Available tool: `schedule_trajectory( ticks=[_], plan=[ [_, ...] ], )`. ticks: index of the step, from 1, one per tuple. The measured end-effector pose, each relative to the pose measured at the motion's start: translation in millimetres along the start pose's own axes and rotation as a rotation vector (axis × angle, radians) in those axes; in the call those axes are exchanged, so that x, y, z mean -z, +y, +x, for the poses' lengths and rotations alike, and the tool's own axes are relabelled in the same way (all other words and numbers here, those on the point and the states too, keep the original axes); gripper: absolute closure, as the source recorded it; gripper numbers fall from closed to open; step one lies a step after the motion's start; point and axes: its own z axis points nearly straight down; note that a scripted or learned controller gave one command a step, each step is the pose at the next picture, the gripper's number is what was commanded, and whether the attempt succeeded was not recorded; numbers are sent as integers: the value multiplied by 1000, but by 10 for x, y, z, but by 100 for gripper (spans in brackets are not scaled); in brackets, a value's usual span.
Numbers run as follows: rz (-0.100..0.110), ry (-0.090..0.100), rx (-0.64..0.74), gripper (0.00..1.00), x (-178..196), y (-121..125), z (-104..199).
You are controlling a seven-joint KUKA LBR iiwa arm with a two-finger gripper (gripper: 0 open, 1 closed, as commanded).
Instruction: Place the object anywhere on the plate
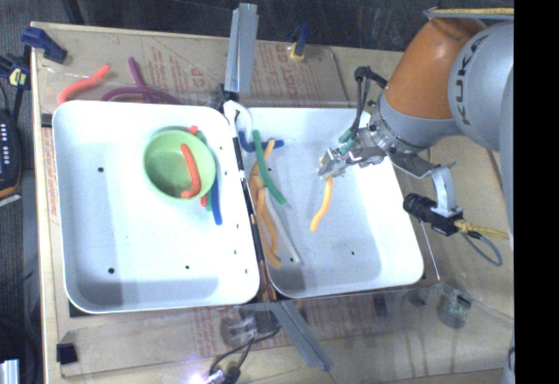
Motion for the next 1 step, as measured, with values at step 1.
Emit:
schedule_trajectory(
  ticks=[1],
  plan=[
    [-1, 1, 109, 100, 742, 512, 515]
  ],
)
